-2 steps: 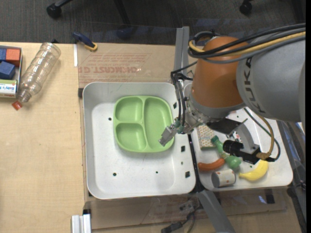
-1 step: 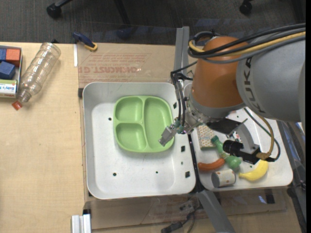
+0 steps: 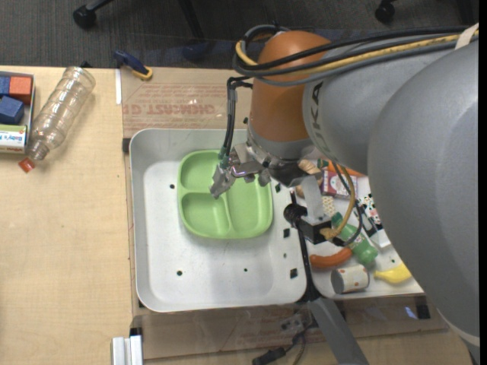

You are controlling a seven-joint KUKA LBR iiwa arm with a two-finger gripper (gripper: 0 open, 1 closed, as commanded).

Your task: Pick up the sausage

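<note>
The gripper [image 3: 223,179] is being held over the green tray [image 3: 226,198] in the left bin [image 3: 152,226]; jaw state cannot be told. The sausage [image 3: 332,259] is lying in the right bin, near edge, so the gripper should be carried right and squared over it before descending.

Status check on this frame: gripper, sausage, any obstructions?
Gripper over green plate, left bin. Sausage in right bin, untouched. Crowded by toys; arm overhangs it.

A chunky grey arm [image 3: 411,150] is seen, capped by an orange band [image 3: 285,90], with black and yellow cables [image 3: 358,52] strung along it.
</note>
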